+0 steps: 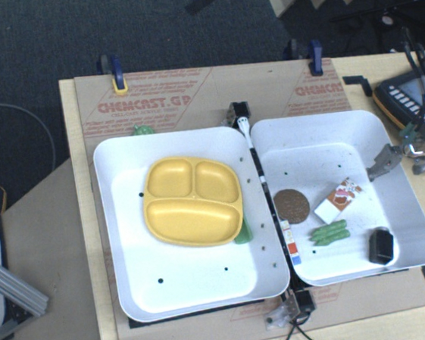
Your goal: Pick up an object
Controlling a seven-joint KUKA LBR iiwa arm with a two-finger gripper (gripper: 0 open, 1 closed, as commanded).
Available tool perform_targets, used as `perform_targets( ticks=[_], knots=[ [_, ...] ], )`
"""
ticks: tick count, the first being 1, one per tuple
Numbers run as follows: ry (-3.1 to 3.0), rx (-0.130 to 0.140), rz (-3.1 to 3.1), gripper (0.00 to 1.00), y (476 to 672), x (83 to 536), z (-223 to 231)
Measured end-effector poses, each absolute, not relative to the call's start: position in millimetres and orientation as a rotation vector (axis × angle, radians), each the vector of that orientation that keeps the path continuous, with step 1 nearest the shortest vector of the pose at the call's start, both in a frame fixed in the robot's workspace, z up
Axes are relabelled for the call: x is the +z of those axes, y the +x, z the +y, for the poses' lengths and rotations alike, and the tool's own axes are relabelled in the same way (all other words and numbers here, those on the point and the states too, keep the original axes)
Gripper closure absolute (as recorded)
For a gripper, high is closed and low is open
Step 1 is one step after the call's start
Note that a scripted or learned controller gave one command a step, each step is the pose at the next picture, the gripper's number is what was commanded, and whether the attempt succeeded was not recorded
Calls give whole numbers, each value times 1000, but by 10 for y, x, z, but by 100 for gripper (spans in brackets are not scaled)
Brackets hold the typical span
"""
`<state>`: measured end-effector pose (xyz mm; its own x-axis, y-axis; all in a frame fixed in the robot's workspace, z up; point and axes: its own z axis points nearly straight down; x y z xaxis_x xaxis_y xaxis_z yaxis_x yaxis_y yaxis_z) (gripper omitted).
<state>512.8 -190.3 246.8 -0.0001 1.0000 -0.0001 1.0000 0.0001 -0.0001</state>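
Judging from the camera view, the approach step is in hand: the gripper [386,161] hangs over the right bin's [308,138] far right side, holding nothing, and whether it is spread or pressed together cannot be told. A descent onto one chosen item is called for next. Counted: two bins; in the right, one brown disc [291,204], one small carton [338,197], one green pod [329,233], one black block [380,246]; in the left bin [122,214], one yellow plate [192,200].
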Motion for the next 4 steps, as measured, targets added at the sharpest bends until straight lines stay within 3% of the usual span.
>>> perform_targets(
  ticks=[1, 2, 3, 4],
  knots=[
    [2218, 2, 2220, 100, 5135, 2577, -1905],
    [2221, -3, 2233, 100, 5080, 2016, -1284],
    [2220, -2, 2234, 100, 4905, 1832, -665],
    [2211, 7, 2231, 100, 4811, 2151, 44]
  ],
)
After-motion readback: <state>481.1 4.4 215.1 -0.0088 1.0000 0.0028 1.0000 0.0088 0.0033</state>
